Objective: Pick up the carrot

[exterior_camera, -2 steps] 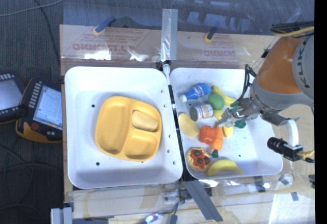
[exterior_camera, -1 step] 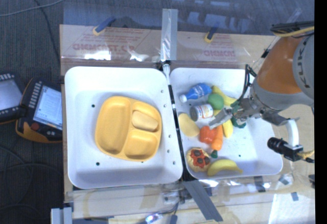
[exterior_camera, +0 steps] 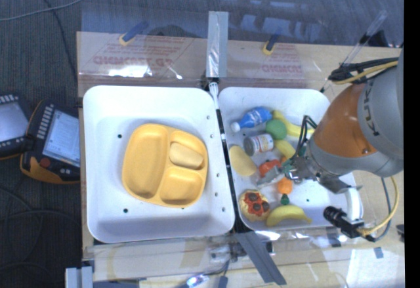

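Camera view, left to right: left bin (exterior_camera: pixel 98 149) holds a yellow divided tray (exterior_camera: pixel 164 163), nothing for me there. Right bin (exterior_camera: pixel 308 98) is the cluttered one: blue bottle (exterior_camera: pixel 254 117), small can (exterior_camera: pixel 259 144), pale yellow piece (exterior_camera: pixel 241 161), pizza slice toy (exterior_camera: pixel 254 203), banana (exterior_camera: pixel 287 215), green round fruit (exterior_camera: pixel 276 128).

Carrot (exterior_camera: pixel 284 186), as I read it, is the small orange item with a green top, mid-bin, just above the banana and right of the pizza slice toy. A reddish-orange item (exterior_camera: pixel 268 167) sits just up-left of it, could be confused with it, too small to be sure which is which.

My fingers (exterior_camera: pixel 291 170) are low in the right bin, just above the carrot and close to touching it. Spread of the fingers: cannot tell, my wrist hides them. Nothing visibly held.

Step in hand, my guess: final approach and close. To do it well, I should centre over the orange body, not the green top, line the fingers across its short side, drop straight, and keep clear of the banana and the reddish item so they don't get pinched too.
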Controlling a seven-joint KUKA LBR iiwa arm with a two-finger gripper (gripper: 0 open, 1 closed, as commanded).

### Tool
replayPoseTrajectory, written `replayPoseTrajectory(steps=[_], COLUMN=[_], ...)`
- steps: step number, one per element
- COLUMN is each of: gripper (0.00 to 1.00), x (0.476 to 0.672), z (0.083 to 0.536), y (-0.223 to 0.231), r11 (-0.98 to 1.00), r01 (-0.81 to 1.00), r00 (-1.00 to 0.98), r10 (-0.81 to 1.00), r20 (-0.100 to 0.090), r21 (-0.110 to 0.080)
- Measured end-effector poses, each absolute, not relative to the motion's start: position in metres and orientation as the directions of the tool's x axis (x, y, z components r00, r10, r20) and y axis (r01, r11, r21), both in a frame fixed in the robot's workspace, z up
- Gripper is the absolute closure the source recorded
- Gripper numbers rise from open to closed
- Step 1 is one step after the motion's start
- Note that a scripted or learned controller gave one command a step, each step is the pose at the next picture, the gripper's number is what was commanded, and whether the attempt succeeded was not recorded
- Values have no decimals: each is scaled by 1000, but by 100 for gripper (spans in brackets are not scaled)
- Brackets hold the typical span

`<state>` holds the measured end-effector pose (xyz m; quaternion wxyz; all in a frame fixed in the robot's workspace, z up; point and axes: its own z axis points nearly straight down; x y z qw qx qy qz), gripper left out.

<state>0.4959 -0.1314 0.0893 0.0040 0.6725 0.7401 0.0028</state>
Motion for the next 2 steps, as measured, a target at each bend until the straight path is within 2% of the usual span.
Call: replayPoseTrajectory(steps=[1, 2], gripper=[100, 100], x=[498, 526], z=[98, 182], y=[-130, -82], r11=[97, -326], r01=[995, 945], r00=[-97, 326], r10=[995, 945], r20=[0, -6], r21=[11, -4])
